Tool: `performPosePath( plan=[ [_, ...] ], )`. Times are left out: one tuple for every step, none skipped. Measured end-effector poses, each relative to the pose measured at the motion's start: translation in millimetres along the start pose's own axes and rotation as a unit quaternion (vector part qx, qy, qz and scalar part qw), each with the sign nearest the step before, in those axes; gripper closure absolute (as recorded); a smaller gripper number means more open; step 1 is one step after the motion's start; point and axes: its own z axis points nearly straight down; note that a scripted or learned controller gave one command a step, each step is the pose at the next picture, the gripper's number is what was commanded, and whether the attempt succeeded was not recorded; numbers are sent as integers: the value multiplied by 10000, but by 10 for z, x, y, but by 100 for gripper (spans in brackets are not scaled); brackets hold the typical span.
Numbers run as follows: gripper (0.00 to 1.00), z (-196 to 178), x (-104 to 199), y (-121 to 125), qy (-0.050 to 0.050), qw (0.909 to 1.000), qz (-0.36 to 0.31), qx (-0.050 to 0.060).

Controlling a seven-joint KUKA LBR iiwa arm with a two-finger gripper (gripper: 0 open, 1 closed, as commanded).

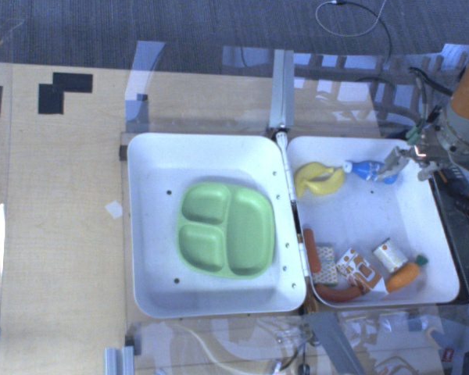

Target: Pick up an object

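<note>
My gripper hangs over the far right corner of the right bin, its two fingers spread open. A blue and white tube lies just left of the left finger, touching or nearly touching it, not between the fingers. A yellow banana-shaped toy rests at the bin's far left. Along the near side lie a red sausage, a patterned packet, a small white can and an orange carrot.
The left bin holds a green divided plate. A metal divider post stands between the bins at the back. Cables and frame parts crowd the far right behind the arm.
</note>
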Motion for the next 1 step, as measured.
performPosePath(
  plan=[
    [0,1170,-163,385,-9,9998,-212,-26]
  ],
)
